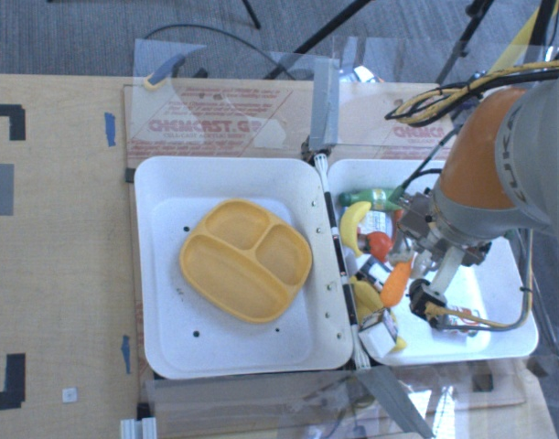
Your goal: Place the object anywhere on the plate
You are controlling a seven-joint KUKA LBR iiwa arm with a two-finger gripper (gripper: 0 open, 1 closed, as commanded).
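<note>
Grey with an orange band, the arm (499,154) rises closest to the lens and reaches in from the right over the right bin (499,286). Its gripper (414,256) hangs low over the left side of that bin, above a crowded heap of small things. Whether the gripper is spread or pressed together cannot be told from this angle, and nothing can be seen pinched in it.

The heap runs along the bin's left wall. A green bottle (370,197) lies at the far end, a banana (354,222) just beside it, then a red piece (380,243), an orange piece (396,282) like a carrot, a yellow piece (365,296) and a white packet (380,337) at the near end. The orange piece lies just beside the gripper, so it is probably the object meant, though that is a guess.

A yellow plate (247,259) with three compartments sits in the middle of the left bin (160,199), well apart from the heap, and nothing lies on it.

By my reading the task is at its beginning: no object has been picked up, and the grasp, the lift, the carry across the wall between the bins and the drop onto the plate are all left to do.
</note>
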